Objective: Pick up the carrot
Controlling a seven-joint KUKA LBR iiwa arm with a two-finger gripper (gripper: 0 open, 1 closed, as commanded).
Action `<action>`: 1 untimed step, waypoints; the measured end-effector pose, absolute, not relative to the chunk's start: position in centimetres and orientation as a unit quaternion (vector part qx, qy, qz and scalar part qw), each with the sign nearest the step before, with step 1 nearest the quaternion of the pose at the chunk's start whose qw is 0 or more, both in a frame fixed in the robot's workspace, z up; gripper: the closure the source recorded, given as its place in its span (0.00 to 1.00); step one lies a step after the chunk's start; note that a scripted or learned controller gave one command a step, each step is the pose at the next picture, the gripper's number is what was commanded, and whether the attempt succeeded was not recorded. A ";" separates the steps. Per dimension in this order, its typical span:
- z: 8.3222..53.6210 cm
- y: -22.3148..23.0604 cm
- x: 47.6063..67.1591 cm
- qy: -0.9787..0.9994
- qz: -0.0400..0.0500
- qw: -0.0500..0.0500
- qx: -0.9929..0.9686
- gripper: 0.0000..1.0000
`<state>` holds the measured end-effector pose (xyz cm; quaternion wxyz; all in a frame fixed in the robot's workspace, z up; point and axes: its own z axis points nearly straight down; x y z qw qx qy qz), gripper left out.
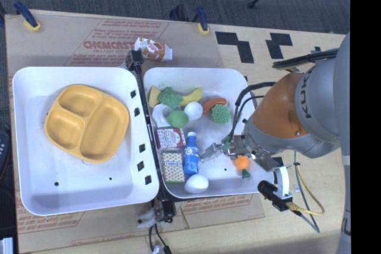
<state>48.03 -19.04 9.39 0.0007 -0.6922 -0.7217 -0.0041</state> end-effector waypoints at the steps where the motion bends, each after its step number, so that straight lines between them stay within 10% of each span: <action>1: 10.2 -19.2 47.9 -0.722 -0.001 0.003 -0.692 1.00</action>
